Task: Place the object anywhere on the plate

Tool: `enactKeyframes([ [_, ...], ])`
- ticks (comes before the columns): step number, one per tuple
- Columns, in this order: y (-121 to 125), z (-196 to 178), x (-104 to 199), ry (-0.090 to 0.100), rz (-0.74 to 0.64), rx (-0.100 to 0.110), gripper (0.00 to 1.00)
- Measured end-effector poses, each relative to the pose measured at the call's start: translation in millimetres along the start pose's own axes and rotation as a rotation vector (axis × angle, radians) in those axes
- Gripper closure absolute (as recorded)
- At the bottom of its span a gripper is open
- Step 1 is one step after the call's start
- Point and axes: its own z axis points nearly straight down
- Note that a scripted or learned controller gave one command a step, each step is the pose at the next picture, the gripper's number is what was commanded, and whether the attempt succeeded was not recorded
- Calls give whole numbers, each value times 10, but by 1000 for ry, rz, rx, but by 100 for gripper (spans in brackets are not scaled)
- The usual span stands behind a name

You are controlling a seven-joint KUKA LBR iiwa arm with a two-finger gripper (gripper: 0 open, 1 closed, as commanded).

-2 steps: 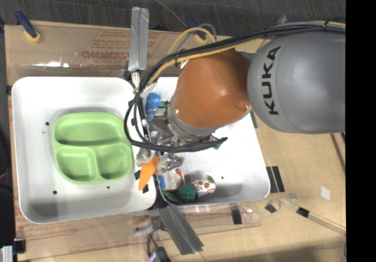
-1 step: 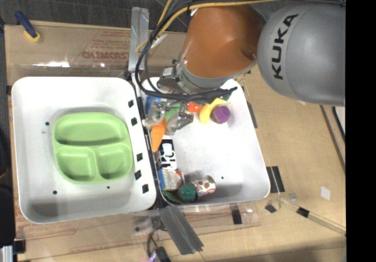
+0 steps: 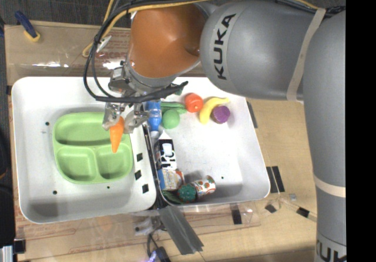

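Left bin (image 3: 29, 155) held the green divided plate (image 3: 82, 149), left of centre frame. Gripper (image 3: 122, 118) hung over the plate's right rim, fingers clamped on the top of a toy carrot (image 3: 116, 134), tip pointing down. Risk: released this near the rim, the carrot might tip off toward the right bin (image 3: 235, 155) with its toys.

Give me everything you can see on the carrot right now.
The carrot is a small orange cone, smooth and plastic-looking, like a toy. It hangs nearly upright with its pointed tip down, its broad top caught between the fingers of the claw, so it looks gripped. It sits over the right part of the green divided plate in the left bin. Whether the tip touches the plate, I cannot tell.
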Motion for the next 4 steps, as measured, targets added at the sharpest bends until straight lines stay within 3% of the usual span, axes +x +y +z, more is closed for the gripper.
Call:
enactKeyframes([
  [1,-12,-9,16,1,3,2,0],
  [2,636,-840,-128,-2,142,9,0],
  [3,633,-919,-131,-1,141,7,100],
  [4,575,-1665,909,2,-228,8,100],
])
